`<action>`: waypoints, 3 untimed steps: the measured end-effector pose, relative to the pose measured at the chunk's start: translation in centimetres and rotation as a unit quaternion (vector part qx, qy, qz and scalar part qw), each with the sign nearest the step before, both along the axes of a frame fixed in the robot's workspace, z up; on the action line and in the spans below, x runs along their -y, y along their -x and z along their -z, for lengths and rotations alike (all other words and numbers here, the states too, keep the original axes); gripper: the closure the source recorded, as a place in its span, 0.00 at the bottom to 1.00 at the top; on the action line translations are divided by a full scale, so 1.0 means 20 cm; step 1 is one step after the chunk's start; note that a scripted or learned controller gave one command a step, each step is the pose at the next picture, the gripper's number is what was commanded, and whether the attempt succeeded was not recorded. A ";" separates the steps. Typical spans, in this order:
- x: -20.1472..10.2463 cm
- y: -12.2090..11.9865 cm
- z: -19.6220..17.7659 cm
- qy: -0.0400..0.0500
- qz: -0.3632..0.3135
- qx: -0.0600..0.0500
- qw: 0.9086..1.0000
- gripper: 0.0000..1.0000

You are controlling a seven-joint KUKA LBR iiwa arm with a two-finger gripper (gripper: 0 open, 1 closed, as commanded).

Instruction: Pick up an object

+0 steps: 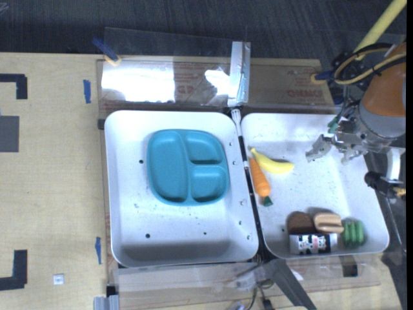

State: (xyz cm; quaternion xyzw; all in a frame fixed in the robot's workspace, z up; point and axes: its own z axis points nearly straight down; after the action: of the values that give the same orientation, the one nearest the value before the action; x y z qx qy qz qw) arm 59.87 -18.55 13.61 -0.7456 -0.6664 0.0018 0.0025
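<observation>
White bins sit side by side on your desk; from the fixed camera, the hand hangs open and empty over the right bin. Nothing is picked yet: banana, carrot and the front cluster all lie untouched, so the whole grasp remains.

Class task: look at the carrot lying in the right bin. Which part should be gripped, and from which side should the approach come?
Grip the carrot across its orange middle, coming straight down from above. It lies flat and slim, running along the bin's left wall, so close across its width. The banana touches or crosses its upper end, and the green tip at the lower end is narrow, so the middle looks safest.
</observation>
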 end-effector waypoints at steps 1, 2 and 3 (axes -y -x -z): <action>-0.39 -0.10 0.25 0.001 -0.089 0.005 0.996 0.00; -0.44 -0.12 0.07 0.001 -0.209 0.006 0.978 0.00; -0.43 -0.18 0.24 0.001 -0.229 0.006 0.973 0.00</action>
State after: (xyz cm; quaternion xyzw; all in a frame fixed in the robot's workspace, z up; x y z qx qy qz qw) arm 63.45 -10.01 8.72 -0.5728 -0.8197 -0.0014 -0.0023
